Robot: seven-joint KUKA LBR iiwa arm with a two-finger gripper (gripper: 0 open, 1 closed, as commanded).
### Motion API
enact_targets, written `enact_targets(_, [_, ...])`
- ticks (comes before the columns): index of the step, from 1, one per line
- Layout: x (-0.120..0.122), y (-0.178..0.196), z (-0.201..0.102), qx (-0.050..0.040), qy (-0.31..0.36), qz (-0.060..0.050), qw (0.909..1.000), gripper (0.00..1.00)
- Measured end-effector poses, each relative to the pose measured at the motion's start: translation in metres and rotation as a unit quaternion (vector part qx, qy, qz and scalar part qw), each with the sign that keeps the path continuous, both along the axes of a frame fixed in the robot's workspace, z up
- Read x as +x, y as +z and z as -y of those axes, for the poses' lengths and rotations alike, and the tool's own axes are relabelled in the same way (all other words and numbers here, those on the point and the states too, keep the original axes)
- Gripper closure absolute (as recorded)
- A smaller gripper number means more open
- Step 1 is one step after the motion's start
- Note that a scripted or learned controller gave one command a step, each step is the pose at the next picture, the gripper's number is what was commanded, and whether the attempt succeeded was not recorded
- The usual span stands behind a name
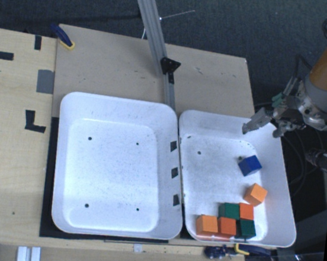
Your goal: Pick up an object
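Note:
The right bin (pixel 207 162) holds a blue cube (pixel 250 164) near its middle right. Below it an orange cube (pixel 255 194) lies tilted. At the bin's front right corner sits a cluster of orange and green cubes (pixel 228 220). My gripper (pixel 264 123) hangs over the bin's back right rim, above and behind the blue cube. Its two fingers stand spread apart with nothing between them.
The left bin (pixel 114 162) lies beside the right one. A slanted metal pole (pixel 156 30) runs down to the gap between the bins at the back. A blue and yellow clamp (pixel 62 36) sits on the bench at the back left.

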State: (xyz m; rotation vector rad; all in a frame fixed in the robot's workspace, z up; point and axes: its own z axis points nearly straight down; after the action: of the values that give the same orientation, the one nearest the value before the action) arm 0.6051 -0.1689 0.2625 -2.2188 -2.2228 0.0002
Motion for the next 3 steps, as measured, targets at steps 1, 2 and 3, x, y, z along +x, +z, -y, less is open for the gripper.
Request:
enact_targets(1, [0.000,0.000,0.000,-0.0002,0.000,0.000,1.0000,0.00])
enact_targets(2, [0.008,-0.050,-0.005,-0.0004,0.001,-0.002,1.0000,0.00])
enact_targets(3, [0.008,-0.094,-0.007,-0.0005,0.000,-0.002,1.0000,0.00])
